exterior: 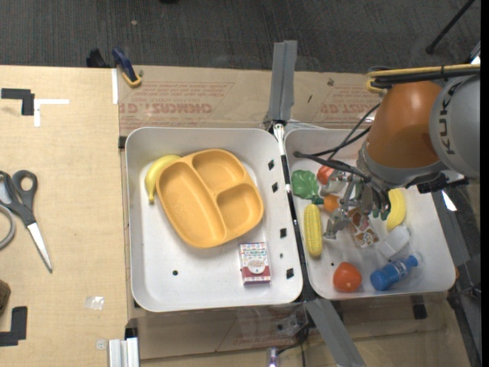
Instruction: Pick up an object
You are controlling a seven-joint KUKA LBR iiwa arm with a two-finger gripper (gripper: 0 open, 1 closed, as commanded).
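My gripper (pixel 350 214) is low inside the right bin (pixel 439 283), under the arm's orange band (pixel 405 125). Right around it lie a small orange piece (pixel 330 202), a red piece (pixel 325 174) and a white packet with red print (pixel 367 237). A yellow corn cob (pixel 312 229) lies just left of the gripper, and a green leafy toy (pixel 304 183) sits above the cob. To the gripper's right is a yellow banana-like piece (pixel 396 208). A red tomato (pixel 347 277) and a blue bottle (pixel 393 274) lie near the bin's front. I see nothing clearly held.
The left bin (pixel 145 281) holds a yellow divided plate (pixel 210 197), a banana (pixel 156 174) against the plate's left rim and a small printed box (pixel 255 263). Scissors (pixel 27 212) lie on the bench at far left. Cardboard (pixel 199 98) lies behind the bins.
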